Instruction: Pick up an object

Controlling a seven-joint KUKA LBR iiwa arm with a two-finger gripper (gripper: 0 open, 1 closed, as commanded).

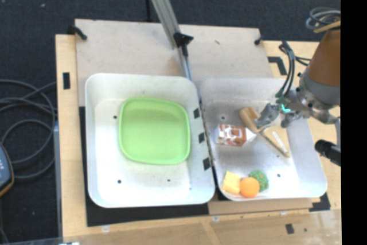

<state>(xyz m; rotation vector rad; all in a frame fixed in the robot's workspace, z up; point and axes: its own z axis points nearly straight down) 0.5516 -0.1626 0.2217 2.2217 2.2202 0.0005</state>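
The right bin (301,172) holds several small objects. A tan wooden tool (259,127) lies slantwise near its middle, running from a rounded end at upper left to a pale tip at lower right. Left of the tool lies a brown-and-white packet (231,135). Along the front wall a yellow block (231,183), an orange ball (249,187) and a green broccoli-like piece (260,178) lie close together. My gripper (268,117) reaches in from the right and hangs just above the wooden tool's upper part.
The left bin (103,140) holds a square green plate (155,130). A grey metal pole (163,3) slants up from the divider between the bins. Black cables (23,123) lie on the dark floor at left.
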